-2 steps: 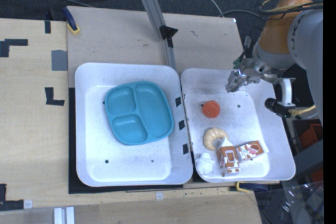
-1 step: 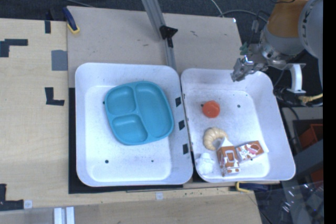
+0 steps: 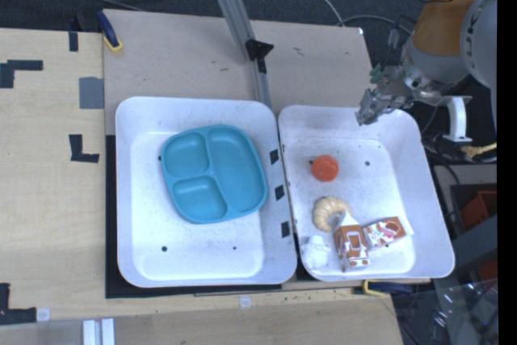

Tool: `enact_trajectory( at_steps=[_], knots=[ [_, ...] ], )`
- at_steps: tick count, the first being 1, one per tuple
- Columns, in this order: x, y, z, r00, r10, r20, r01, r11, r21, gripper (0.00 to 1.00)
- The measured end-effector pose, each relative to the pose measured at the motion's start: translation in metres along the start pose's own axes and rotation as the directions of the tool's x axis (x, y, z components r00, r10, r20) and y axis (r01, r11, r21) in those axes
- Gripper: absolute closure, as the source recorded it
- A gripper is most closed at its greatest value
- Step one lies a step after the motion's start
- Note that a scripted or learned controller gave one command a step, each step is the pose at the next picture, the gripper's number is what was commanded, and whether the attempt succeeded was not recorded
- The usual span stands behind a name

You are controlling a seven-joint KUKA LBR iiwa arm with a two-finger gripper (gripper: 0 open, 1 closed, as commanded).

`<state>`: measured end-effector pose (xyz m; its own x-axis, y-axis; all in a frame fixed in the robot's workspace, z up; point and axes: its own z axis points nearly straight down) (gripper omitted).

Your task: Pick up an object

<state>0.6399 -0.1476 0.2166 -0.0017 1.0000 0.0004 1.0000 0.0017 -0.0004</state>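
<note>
Camera view from above: in the right bin (image 3: 420,174), right of centre frame, a small orange-red ball (image 3: 325,168) lies alone. Just below it is a tan croissant-shaped pastry (image 3: 329,212), then a red-and-white packet (image 3: 367,240) and a small white item (image 3: 316,252) near the lower rim. The left bin (image 3: 129,198) holds a blue divided plate (image 3: 214,173). Both sit on the wooden counter (image 3: 48,190). At upper right, the arm's claw (image 3: 370,111) hangs over the right bin's upper rim, apart from everything; whether it is open or closed cannot be told.
</note>
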Motion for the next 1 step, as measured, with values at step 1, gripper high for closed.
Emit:
enact_trajectory(
  at_steps=[1],
  knots=[
    [0.0577, 0.0022, 0.0083, 1.0, -0.005, -0.001, 0.005, 1.0, 0.001, 1.0]
  ],
)
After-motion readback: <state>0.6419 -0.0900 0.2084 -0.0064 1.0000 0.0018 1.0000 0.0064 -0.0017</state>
